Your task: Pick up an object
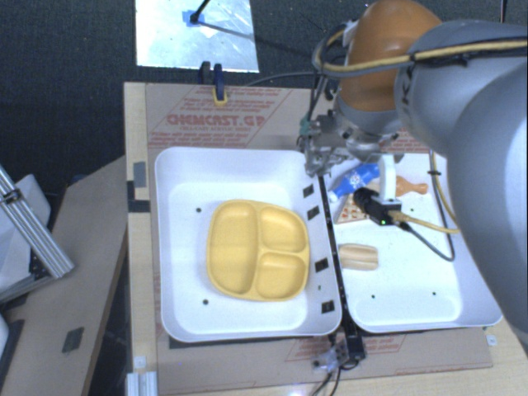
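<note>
The gripper [320,162] is hanging at upper centre of the frame, over the top end of the divider [323,246] where the two bins are meeting. The wrist is covering it, so I cannot tell whether it is apart or together.

Just to its right, a small blue and white object [356,178] is lying in the upper left corner of the right bin [429,304], and this is the nearest candidate. It is looking light and possibly glossy, so likely slippery; taking it across its narrow width seems safest. A patterned piece [348,211] is crowding it from below, an orange-brown wooden piece [407,190] is sitting to its right, and the bin wall is hemming it in.

Lower down, a pale wooden block [359,256] is lying beside the divider, probably stiff and easier to pinch.

In the left bin [186,304], a yellow divided plate [257,250] is lying flat, rigid and offering only its rim.
</note>
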Controlling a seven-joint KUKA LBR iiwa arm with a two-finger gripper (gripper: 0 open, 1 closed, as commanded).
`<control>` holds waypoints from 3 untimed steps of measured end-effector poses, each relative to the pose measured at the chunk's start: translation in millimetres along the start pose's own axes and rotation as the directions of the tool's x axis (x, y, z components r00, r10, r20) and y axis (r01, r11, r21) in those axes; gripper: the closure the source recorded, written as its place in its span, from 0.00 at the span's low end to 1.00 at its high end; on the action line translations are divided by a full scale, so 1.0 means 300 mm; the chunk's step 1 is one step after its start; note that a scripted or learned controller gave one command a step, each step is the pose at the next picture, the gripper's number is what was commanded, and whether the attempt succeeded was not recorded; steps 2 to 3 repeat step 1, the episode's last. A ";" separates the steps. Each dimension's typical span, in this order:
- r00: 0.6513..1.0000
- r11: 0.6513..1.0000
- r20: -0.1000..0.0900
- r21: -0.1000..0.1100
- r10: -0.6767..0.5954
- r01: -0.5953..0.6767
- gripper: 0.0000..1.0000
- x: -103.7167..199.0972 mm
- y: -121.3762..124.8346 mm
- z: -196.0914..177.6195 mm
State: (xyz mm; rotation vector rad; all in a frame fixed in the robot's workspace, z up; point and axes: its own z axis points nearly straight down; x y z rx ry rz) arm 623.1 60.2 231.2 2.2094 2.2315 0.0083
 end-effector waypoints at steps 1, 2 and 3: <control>1.000 1.000 0.001 0.001 0.001 -0.001 1.00 0.160 0.087 0.051; 1.000 1.000 0.001 0.001 0.001 -0.001 1.00 0.160 0.087 0.051; 1.000 1.000 0.001 0.001 0.001 -0.001 1.00 0.160 0.087 0.051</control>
